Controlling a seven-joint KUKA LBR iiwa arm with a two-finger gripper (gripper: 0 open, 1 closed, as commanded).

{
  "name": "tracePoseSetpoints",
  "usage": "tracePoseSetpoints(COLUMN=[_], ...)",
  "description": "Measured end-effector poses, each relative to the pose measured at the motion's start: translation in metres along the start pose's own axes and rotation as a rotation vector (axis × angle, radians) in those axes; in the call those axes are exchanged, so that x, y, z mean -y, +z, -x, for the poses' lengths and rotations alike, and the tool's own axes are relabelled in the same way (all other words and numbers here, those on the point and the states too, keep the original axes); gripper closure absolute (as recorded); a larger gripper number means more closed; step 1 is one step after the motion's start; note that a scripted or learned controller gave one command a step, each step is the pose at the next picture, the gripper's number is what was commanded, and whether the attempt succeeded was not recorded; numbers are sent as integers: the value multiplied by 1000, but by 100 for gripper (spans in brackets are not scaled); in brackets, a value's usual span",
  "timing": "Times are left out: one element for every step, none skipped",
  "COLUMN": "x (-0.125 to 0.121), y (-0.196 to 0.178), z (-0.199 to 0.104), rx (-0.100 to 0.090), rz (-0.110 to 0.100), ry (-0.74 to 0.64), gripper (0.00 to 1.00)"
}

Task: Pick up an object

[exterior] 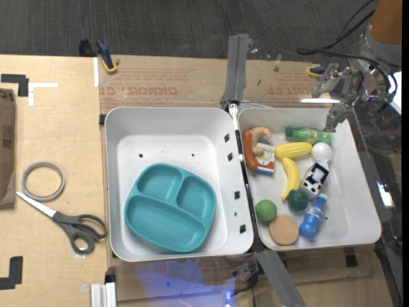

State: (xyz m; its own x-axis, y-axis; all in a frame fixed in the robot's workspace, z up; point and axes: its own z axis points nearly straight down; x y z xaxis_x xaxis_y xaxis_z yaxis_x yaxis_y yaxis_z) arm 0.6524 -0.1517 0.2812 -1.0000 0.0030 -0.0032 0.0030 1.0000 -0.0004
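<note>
low in the view, nearest the lens, sit the front rims of the two white bins. the left bin [118, 171] holds a teal divided plate [170, 206]. the right bin [358, 190] carries the clutter that the task draws from: a tan round disc [284, 230] and a blue bottle [311, 221] near the front, a green ball [266, 210], a dark green ball [297, 200], a black and white cow toy [313, 178], a banana [291, 176], a corn cob [293, 150], a white ball [321, 151], a green bottle [308, 133] and a shrimp toy [258, 135] toward the back.

the pincer [339, 115] hangs over the back right corner of that bin, just above the green bottle's end, with nothing between its fingers; whether it is wide or narrow cannot be told from this slant.

by my reading, this is the approach step, with no object lifted yet. the next move calls for settling on one item, likely the green bottle or the white ball close by, lowering straight onto it and closing across its narrow side without nudging the neighbours.

off on the counter [51, 107] to the left lie scissors [67, 222] and a tape roll [43, 180].
</note>
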Motion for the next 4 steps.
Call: tracePoseSetpoints(x=[-40,-36,-36,-55], y=[160,180,168,186], z=[-23,-66,-63,-82], rx=[-1,19,32,4], rz=[1,-1,-4,-1], ry=[-106,-21,-24,149], gripper=[0,0,100,100])
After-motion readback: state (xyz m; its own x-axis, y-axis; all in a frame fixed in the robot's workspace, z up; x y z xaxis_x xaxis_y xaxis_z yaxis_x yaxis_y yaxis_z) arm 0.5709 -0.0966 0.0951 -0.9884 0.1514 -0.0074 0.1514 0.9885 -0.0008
